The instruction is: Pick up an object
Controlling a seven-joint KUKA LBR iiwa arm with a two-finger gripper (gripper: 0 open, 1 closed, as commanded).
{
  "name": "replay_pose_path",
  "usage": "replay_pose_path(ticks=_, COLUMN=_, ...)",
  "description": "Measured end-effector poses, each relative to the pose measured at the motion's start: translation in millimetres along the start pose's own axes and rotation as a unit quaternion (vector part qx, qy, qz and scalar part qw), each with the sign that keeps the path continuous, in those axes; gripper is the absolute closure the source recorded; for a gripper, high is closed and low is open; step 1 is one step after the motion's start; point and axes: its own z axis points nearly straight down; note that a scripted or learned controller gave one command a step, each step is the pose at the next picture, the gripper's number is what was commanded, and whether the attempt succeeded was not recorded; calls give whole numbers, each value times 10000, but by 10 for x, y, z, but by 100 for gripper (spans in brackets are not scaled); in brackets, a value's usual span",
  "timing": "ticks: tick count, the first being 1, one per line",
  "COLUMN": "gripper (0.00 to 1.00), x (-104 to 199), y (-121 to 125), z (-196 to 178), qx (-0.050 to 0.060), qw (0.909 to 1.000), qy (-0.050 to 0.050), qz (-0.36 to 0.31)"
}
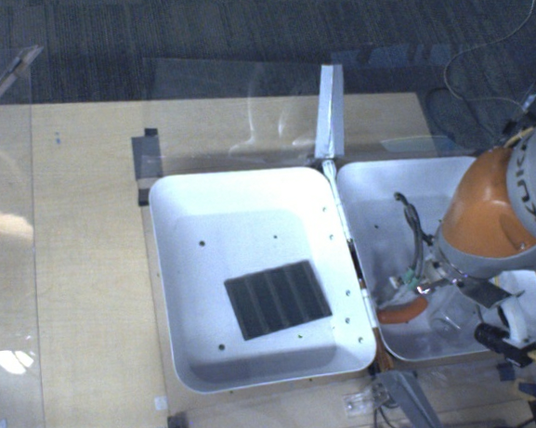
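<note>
The arm reaches down into the right bin (379,199) from the right, its orange band over the bin's near right part. My gripper (414,287) is low in the bin's near left area, just above an orange, elongated object (402,312) that lies along the near wall. A small green and white thing sits right at the gripper tip. In the left bin (185,225) a dark ribbed rectangular pad (277,298) lies flat near the front.
A metal divider post (328,119) stands between the bins at the back. Black clamps sit at the left bin's corners. Cables hang by the arm. A white part of the arm's mount lies at the right bin's near right corner.
</note>
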Motion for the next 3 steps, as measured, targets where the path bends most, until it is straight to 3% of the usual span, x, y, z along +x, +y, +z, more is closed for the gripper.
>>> replay_pose_path(ticks=1, gripper=0, x=-132, y=249, z=10, qx=20, qw=9999, qy=27, qz=126)
replay_pose_path(ticks=2, gripper=0, x=-678, y=1301, z=56, qx=41, qw=9991, qy=26, qz=412)
replay_pose_path(ticks=3, gripper=0, x=-180, y=398, z=14, qx=28, qw=10000, qy=36, qz=48)
